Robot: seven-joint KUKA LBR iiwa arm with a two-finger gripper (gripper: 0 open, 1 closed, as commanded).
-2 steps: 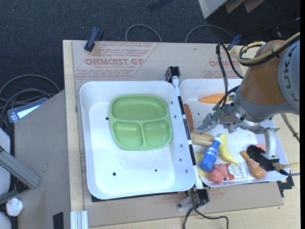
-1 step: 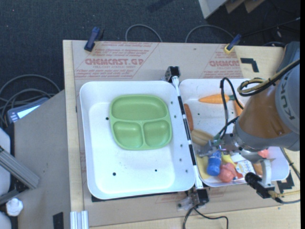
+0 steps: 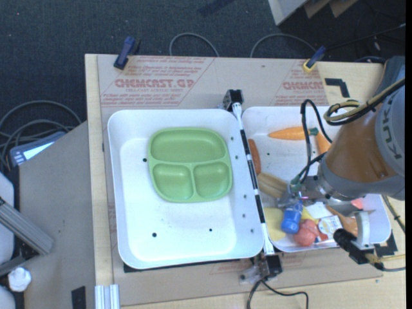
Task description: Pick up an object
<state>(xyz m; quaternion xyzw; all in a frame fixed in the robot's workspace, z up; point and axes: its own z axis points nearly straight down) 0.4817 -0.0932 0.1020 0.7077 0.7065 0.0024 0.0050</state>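
Looking from the near edge of the bench, we find the right bin crowded: a blue toy lies against a red toy, with a small printed packet just beside them. The gripper hangs right above the blue toy, at the end of the arm, and we cannot tell whether its fingers are apart or together, since the wrist hides them. Nothing is visibly held. Our worry is the clutter: closing here could catch 2 things at once, or nudge the blue toy aside. Farther back lies a carrot. In the left bin sits a green tray with 3 compartments.
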